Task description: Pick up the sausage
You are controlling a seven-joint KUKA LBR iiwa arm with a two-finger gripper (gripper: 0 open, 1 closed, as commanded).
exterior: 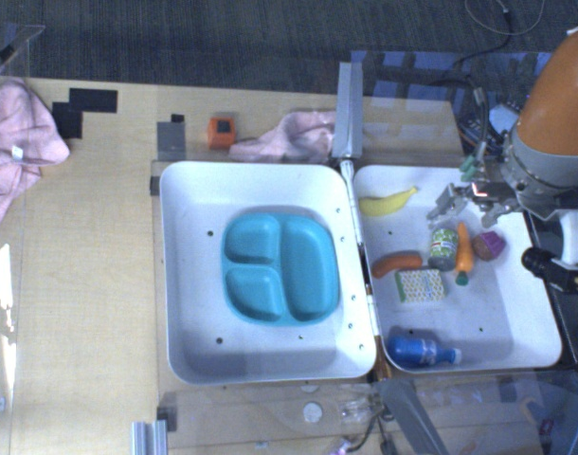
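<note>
The gripper (467, 203) hung over the far part of the right bin (545, 344), fingers spread apart with nothing between them. The sausage (395, 263) lay on the bin floor below and to the left of the jaws in the view — reddish-brown, stretched roughly left to right, apart from them. Between it and the jaws stood a small green-labelled can (443, 246), almost directly beneath the fingers, with a carrot (464, 251) just beside it on the right and a purple item (489, 245) past that. A yellow banana (387, 201) lay level with the jaws, off to their left. A patterned sponge (422, 286) sat touching or nearly touching the sausage on its lower side, and a blue bottle (419, 351) lay well below the jaws near the bin's front rim. Further left, the left bin (189, 282) held a blue divided tray (279, 266).
</note>
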